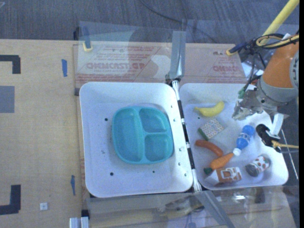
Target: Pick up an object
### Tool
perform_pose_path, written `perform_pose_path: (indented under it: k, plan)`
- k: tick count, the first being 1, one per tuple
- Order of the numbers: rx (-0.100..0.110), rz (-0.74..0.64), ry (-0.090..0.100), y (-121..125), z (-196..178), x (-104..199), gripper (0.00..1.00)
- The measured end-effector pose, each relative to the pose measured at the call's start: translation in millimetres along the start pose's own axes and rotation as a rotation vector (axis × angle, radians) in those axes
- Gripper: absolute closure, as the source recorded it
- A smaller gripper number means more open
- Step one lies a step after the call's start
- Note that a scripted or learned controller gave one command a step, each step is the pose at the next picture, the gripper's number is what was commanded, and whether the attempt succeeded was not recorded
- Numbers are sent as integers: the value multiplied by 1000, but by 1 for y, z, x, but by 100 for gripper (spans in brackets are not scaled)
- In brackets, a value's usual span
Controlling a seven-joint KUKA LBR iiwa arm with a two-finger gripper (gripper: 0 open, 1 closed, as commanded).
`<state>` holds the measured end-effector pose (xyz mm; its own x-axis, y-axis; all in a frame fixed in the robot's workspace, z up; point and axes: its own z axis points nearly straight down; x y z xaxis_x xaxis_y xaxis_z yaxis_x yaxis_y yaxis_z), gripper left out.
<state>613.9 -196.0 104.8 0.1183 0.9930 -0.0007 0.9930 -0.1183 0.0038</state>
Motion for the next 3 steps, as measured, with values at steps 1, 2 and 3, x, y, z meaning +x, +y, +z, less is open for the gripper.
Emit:
perform_pose_path:
  k: [1, 2, 3]
  plan:
    - [0, 0, 0, 0, 0, 0, 0]
    - [2, -90, 1, 0, 18, 1, 0]
    - [-5, -6, 12, -23, 16, -19, 0]
